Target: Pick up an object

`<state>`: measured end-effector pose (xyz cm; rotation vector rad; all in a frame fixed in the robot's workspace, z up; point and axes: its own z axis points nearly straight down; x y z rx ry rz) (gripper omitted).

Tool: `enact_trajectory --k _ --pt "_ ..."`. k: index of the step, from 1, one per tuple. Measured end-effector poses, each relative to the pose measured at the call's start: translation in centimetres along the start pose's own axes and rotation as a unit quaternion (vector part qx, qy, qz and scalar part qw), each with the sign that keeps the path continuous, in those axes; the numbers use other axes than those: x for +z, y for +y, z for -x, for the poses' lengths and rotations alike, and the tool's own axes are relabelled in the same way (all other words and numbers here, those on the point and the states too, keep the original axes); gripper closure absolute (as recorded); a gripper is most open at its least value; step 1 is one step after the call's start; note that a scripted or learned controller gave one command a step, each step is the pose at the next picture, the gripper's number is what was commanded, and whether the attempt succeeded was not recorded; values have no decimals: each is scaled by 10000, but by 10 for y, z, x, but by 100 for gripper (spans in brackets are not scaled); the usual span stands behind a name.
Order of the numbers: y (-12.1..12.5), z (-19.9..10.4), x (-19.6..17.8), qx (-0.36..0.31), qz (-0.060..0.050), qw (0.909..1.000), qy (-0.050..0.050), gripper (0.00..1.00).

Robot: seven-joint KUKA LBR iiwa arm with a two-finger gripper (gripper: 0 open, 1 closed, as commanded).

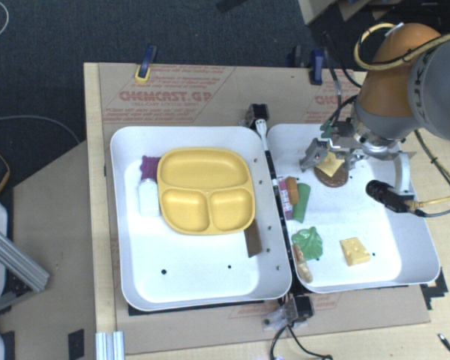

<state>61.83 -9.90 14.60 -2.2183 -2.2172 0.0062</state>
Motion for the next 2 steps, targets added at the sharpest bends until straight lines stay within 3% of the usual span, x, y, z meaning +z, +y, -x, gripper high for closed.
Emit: enact_trajectory --k 1,2 --pt "-5 -3 45 19 80 10000 -26 0" --pt "-2 -1 57 3 85 10000 -23 0"
